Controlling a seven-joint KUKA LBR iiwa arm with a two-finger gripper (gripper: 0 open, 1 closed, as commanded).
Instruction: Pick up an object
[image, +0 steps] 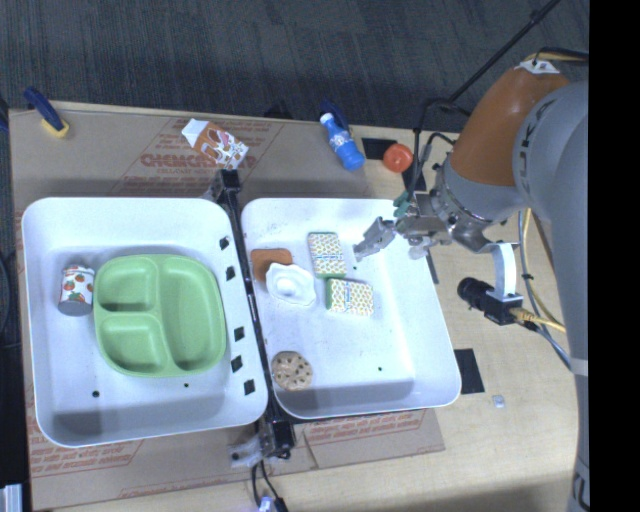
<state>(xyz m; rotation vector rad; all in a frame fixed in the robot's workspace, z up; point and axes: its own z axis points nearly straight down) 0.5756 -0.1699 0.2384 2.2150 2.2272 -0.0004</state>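
The end effector (372, 240) hangs over the far right part of the right bin (420, 340) — I cannot tell how it is set, and I see nothing in it. Just left of it lie two dotted green packs (327, 252) (349, 297), a white fried egg (289, 287), a brown toast (268, 260) and a cookie (290, 370). The left bin (60, 400) has a green tray (160, 313) and a small can (76, 289)

Faint "CHEMCHAMP" on cardboard sheet (150, 160)
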